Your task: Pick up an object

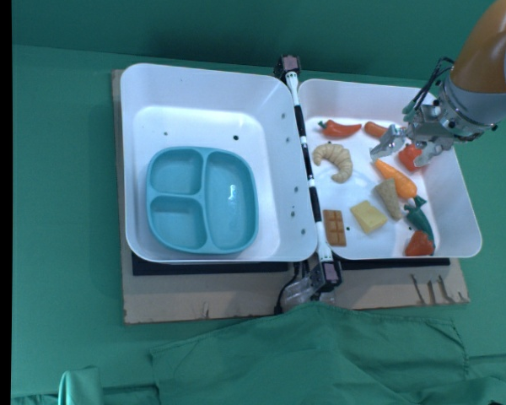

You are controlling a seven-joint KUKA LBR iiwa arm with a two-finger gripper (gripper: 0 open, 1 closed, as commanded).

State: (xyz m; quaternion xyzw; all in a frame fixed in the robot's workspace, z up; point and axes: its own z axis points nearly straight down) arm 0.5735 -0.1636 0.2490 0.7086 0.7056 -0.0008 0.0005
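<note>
Locate the gripper (402, 147) over the upper right part of the right bin (457, 194), at the end of the grey arm (489, 57) with its orange band, which enters from the right. You can see its fingers spread apart: one finger (386, 144) points left over bare bin floor, the other lies toward a red-orange piece (410, 157) just beside it, and nothing sits between them. Directly left of the gripper you will find a small orange piece (375, 129) and a red pepper (341, 128) near the bin's top wall. Below the gripper lies a carrot (395, 178), set at a slant, with a tan root-shaped piece (390, 198) touching its lower side. Further down the right side are a dark green piece (420, 218) and a red item (419, 245) (its exact kind cannot be told). Toward the bin's left you have a croissant (335, 160), a yellow block (368, 217) and a brown waffle-like bar (334, 227). The left bin (152, 91) holds a teal divided plate (202, 199) with three compartments. Both bins stand on a cardboard sheet (194, 298) over green cloth (67, 226).
</note>
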